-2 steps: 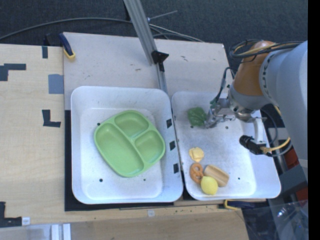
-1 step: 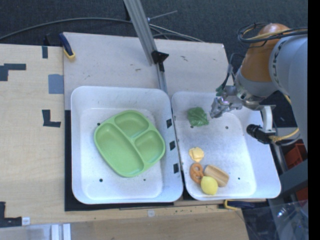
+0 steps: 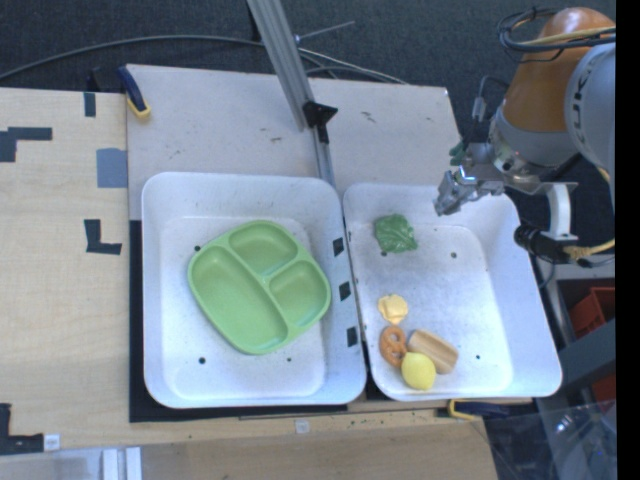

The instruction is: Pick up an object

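Observation:
The right bin [image 3: 500,298] holds a green leafy toy [image 3: 395,234] near its far left corner. Toward its front lie a pale yellow piece [image 3: 393,309], an orange pretzel-like ring [image 3: 392,343], a tan block [image 3: 433,349] and a yellow lemon [image 3: 418,372], close together. My gripper [image 3: 450,197] hangs over the far edge of the right bin, to the right of the green toy and apart from it. Nothing shows between its fingers.
The left bin [image 3: 170,278] holds a green three-compartment plate [image 3: 259,285]. A grey metal post [image 3: 285,53] slants up from the bench behind the bins. Black cables run across the back, and a yellow-and-blue clamp [image 3: 133,93] sits at the far left.

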You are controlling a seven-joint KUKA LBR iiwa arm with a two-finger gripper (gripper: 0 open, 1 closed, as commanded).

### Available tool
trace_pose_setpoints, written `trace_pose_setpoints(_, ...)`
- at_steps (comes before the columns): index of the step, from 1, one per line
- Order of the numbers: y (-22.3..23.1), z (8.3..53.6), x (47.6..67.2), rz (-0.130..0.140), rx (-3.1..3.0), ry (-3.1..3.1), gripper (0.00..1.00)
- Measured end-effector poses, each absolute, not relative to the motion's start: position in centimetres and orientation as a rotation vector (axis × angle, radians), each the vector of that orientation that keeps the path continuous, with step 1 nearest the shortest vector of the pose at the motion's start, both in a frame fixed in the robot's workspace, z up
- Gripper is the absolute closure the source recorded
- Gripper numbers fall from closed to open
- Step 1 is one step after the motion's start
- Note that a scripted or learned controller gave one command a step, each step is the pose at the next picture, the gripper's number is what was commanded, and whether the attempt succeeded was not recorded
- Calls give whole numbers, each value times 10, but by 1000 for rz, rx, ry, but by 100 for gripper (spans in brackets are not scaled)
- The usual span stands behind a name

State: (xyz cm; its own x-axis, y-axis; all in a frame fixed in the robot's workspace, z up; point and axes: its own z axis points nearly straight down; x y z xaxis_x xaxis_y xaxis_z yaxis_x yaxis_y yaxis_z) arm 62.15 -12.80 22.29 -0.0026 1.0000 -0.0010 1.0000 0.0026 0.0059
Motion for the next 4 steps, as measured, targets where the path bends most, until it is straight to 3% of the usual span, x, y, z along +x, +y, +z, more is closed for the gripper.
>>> trace_pose_setpoints(1, -127, 229, 622, 0, 2220, 2224, 100)
trace_pose_setpoints(3, -37, 225, 637, 0, 2218, 2227, 100)
trace_pose_setpoints(4, 25, 231, 633, 1, 2214, 2232, 100)
